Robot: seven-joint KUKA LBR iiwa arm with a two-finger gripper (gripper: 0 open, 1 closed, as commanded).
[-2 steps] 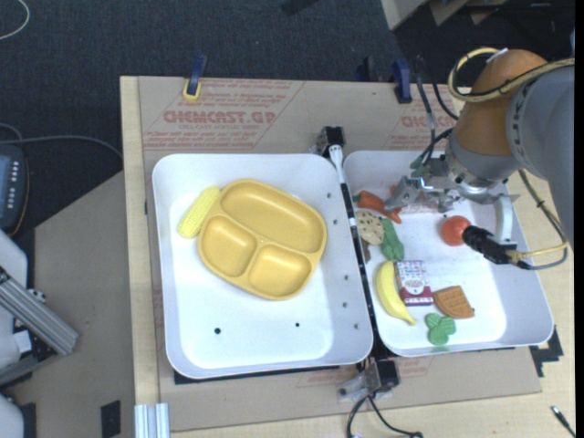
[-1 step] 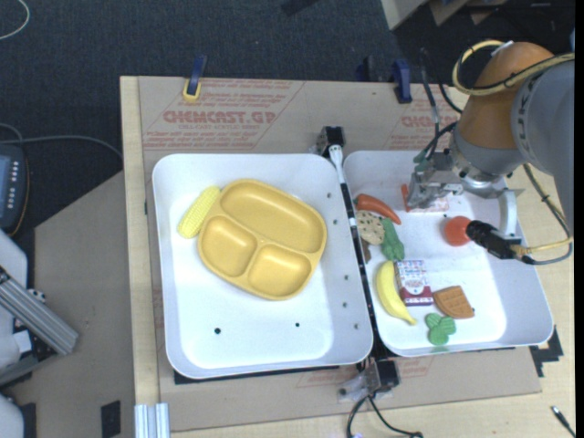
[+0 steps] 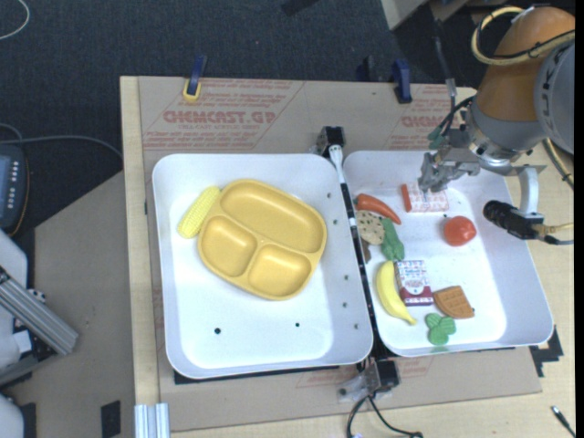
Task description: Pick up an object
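A dark blue-grey carpet (image 3: pixel 137 26) covers the floor around the bench (image 3: pixel 265 117), whose top is a brown sheet printed with red lettering and pinned at the far edge by a yellow clamp (image 3: pixel 192 85) and a blue clamp (image 3: pixel 401 80).

Two shallow white plastic bins with rounded corners sit side by side on it. The left bin (image 3: pixel 192 318) carries a glossy yellow divided tray (image 3: pixel 262 238), set at a slant, with a yellow corn cob (image 3: pixel 198 211) touching its upper left edge.

The right bin (image 3: pixel 511 290) is crowded with small toy foods: a yellow banana (image 3: pixel 392 292) just beside a red-and-white carton (image 3: pixel 414 281), a brown toast-like piece (image 3: pixel 453 302), a green broccoli-like lump (image 3: pixel 440 328), a red tomato (image 3: pixel 459 231), an orange-red pepper (image 3: pixel 378 207) over a speckled cookie (image 3: pixel 370 227) and a green leafy piece (image 3: pixel 392 243).

The grey arm with its orange band (image 3: pixel 516 62) comes in from the right; its hand (image 3: pixel 435 182) sits low over a small red-and-white packet (image 3: pixel 425 199) at the bin's far end. I cannot tell whether the hand is open or closed.
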